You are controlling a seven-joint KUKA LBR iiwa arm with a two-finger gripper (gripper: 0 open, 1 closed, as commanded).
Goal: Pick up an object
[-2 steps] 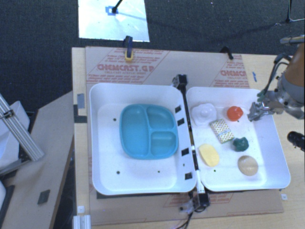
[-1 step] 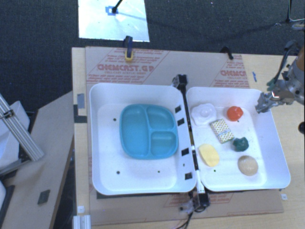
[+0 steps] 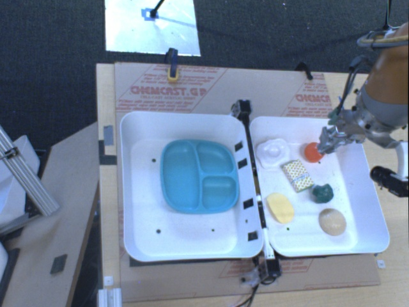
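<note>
Left bin (image 3: 137, 190) holds a blue divided tray (image 3: 198, 176); in the right bin (image 3: 364, 178) your gripper (image 3: 328, 141) sits just beside an orange-red ball (image 3: 312, 151).

Going rightward in that bin you have a white piece (image 3: 273, 151), a yellow lump (image 3: 280, 207), a patterned packet (image 3: 298, 175), the ball, a teal piece (image 3: 322, 192) and a tan ball (image 3: 332, 222). You look to be at the approach step, tip at the ball's right edge. You cannot tell how the jaws stand, so confirm them. Next, centre over the ball and descend. It is round: no long axis, no heading to match.
</note>
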